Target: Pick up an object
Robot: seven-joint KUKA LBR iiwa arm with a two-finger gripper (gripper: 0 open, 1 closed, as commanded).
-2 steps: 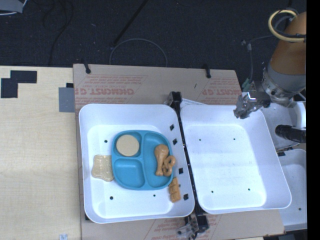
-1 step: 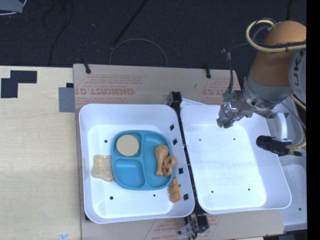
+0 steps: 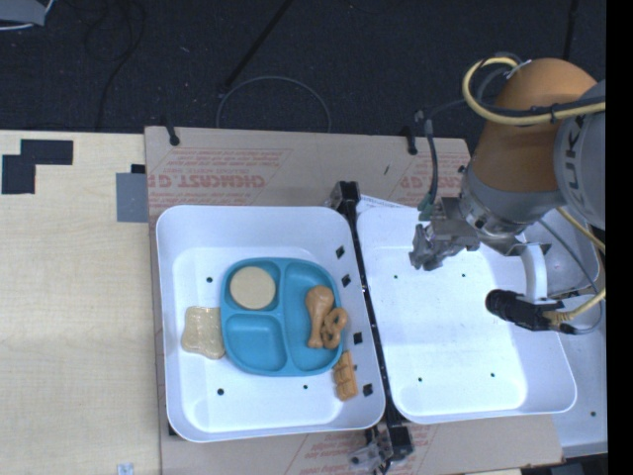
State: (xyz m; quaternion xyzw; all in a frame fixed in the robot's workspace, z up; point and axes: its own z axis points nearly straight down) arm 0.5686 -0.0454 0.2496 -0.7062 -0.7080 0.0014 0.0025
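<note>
A blue divided plate lies in the left bin. On it rest a round tan cookie, a tan drumstick-shaped piece and a small pretzel. A pale bread slice lies beside the plate's left edge, and a small orange-brown piece sits off its lower right corner. My gripper hangs over the upper left part of the right bin, well right of all the food. Nothing is seen between its fingers.
A black divider runs between the two bins. The arm's grey body and orange band cover the right bin's upper right corner. A black cable end hangs over the right bin's right side. Cardboard lies under both bins.
</note>
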